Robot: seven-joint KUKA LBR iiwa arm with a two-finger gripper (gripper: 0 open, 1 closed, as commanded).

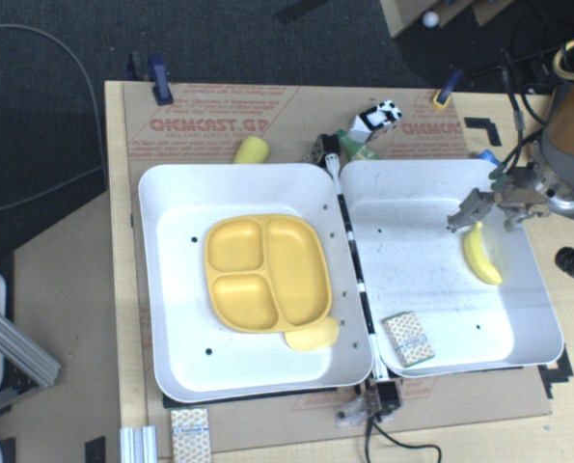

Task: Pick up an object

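Tool (487,212) of the grey arm low over the right white bin (431,258), fingers spread apart, clamped on nothing; small yellow plastic banana (481,256) lying just beneath it; yellow divided plate (267,272) in the left white bin (171,258); patterned square packet (408,338) near the right bin's front.

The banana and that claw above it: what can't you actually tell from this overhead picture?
- Gripper: seen small from above the banana; whether it touches the fruit is unclear.
- Arm: cut off by the right edge.
- Pale yellow piece: partly tucked under the divided yellow plate, so its full shape is hidden.
- Small patterned packet in the right bin: print too small to read.
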